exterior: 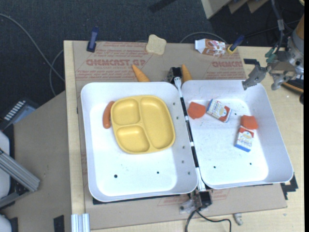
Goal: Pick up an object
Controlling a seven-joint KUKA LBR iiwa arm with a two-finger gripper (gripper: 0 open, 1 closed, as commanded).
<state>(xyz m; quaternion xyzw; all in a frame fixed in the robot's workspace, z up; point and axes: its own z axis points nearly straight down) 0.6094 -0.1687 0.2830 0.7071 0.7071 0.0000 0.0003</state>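
On the board behind the bins, a blue clip (92, 38) sits at the far left corner, with a slice of toy bread (156, 44) further right and a toy carrot (140, 73) just beyond the left bin's back rim. The left bin (140, 182) holds a yellow plate (143, 123) with 3 compartments, lying toward the bin's back half. A toy sausage (106, 114) lies just beside the plate's left edge, touching or nearly touching it.

Past the seam between the 2 bins, the right bin (231, 170) holds 3 things. An orange-red flat piece (196, 110) lies near the bin's left rim, just beside a small printed carton (218, 110) tilted at an angle. Further right, a blue and white box with an orange end (246, 132) lies flat, apart from the other 2.

A small carton (210, 46) lies on the board behind this bin. The gripper (264, 79) hangs over the bin's back right corner with its 2 fingers spread apart and nothing between them, well clear of the 3 things in the bin.
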